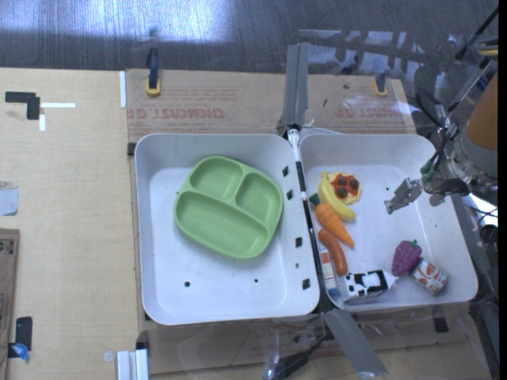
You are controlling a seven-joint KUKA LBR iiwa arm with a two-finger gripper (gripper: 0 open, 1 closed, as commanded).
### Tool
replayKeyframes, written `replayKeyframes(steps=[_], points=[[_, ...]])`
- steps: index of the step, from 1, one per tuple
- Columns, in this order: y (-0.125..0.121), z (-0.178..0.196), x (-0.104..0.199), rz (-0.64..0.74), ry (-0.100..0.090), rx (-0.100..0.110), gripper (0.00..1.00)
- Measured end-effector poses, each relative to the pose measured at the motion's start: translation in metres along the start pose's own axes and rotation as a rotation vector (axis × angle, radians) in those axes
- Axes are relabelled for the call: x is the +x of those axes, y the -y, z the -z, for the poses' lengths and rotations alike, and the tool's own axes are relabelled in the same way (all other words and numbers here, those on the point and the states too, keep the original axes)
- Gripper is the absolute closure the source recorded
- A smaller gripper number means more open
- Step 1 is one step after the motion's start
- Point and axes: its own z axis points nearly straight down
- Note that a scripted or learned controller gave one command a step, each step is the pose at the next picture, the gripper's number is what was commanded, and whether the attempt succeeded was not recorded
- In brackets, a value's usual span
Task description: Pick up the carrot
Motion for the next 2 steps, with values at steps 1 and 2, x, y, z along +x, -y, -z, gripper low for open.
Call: replayKeyframes(steps=[1, 2], points=[[-0.033, 0.084, -0.002, -0.128, 0.002, -0.001, 0.0], [-0.004, -0.082, 0.04, -0.135, 0.0, 0.001, 0.0]])
